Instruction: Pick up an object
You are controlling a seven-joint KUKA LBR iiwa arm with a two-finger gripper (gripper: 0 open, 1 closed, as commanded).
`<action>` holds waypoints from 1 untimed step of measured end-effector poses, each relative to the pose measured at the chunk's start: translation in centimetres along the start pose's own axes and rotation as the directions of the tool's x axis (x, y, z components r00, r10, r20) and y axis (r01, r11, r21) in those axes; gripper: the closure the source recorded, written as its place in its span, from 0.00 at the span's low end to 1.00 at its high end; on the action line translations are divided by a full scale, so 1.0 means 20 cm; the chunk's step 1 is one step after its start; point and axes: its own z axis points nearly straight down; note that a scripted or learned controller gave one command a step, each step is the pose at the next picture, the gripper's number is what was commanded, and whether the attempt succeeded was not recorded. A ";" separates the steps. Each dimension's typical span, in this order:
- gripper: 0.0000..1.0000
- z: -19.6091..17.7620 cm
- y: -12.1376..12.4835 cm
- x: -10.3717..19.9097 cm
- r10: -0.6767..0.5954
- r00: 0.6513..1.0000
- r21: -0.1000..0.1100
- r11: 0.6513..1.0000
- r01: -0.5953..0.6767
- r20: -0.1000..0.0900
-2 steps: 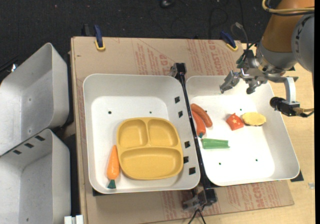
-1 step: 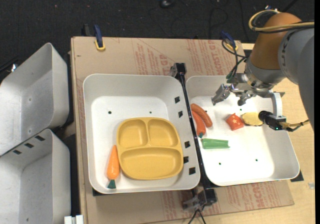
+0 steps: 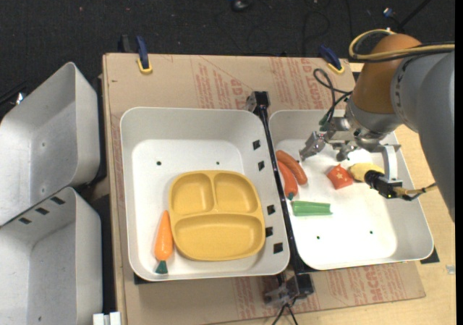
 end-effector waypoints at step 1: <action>1.00 -0.07 0.01 0.00 0.000 1.000 -0.006 1.000 0.000 0.001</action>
